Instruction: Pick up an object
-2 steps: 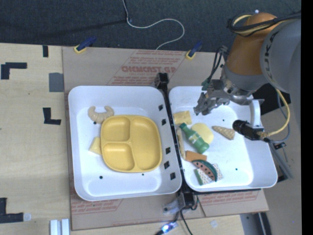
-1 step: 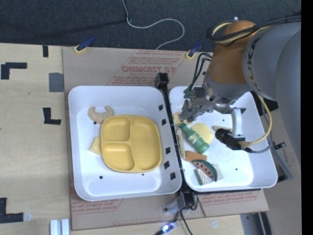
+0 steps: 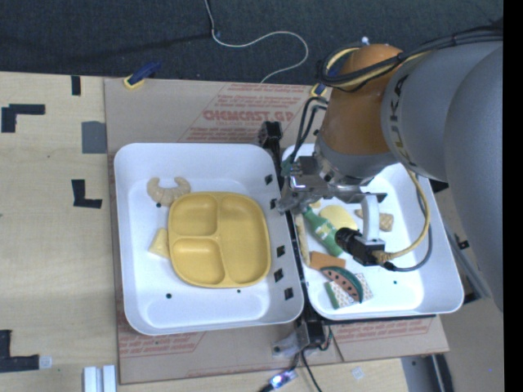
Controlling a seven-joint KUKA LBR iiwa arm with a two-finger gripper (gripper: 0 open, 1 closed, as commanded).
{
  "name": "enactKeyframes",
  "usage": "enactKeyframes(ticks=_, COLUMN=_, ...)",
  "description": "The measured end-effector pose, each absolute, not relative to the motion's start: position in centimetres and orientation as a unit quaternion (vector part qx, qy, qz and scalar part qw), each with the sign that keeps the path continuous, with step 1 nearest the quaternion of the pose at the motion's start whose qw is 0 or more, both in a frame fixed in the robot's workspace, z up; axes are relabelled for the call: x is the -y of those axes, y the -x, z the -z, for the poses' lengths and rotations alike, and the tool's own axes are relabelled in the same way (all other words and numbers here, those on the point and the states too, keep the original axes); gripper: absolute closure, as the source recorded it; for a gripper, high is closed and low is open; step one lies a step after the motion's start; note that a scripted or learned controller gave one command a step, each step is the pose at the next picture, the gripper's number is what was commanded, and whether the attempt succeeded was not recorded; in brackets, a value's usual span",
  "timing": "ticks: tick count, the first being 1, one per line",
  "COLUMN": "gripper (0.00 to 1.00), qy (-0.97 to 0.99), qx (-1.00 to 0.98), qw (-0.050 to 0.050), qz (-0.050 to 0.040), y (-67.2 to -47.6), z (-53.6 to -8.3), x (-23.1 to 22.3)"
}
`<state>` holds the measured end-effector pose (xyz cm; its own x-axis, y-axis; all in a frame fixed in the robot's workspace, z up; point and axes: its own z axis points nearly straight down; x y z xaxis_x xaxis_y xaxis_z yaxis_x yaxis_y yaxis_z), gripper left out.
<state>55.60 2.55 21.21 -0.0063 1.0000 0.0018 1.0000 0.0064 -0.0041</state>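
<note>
Over the right bin [image 3: 425, 296], near its left wall, hangs my gripper [image 3: 315, 193]. My wrist and the orange band [image 3: 359, 96] above it cover most of it from this angle, so how it is set I cannot tell, and I see nothing clearly gripped. Just below my wrist lies a green bottle [image 3: 325, 233] with a black cap, slanting toward the lower right, and beside it a pale yellow round piece [image 3: 339, 216]. Lower in the same bin sit a small brown piece [image 3: 325, 260] and a watermelon slice [image 3: 346, 287], close together near the front wall. A small tan object [image 3: 385, 220] lies to the right, next to a cable loop.

Beyond the divide, the left bin [image 3: 131, 219] holds a yellow divided plate [image 3: 219, 239] in its middle. A tan curved piece [image 3: 167, 189] lies at the plate's upper left, and a yellow wedge [image 3: 158, 242] pokes out from under its left edge. Both bins rest on a cardboard sheet [image 3: 212, 109] on the bench.
</note>
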Motion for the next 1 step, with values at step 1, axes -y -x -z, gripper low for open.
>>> enactKeyframes(ticks=1, gripper=1.00, qy=0.706, qx=0.708, qw=0.001, qz=-0.0004, y=-55.11, z=-22.37, x=-3.80)
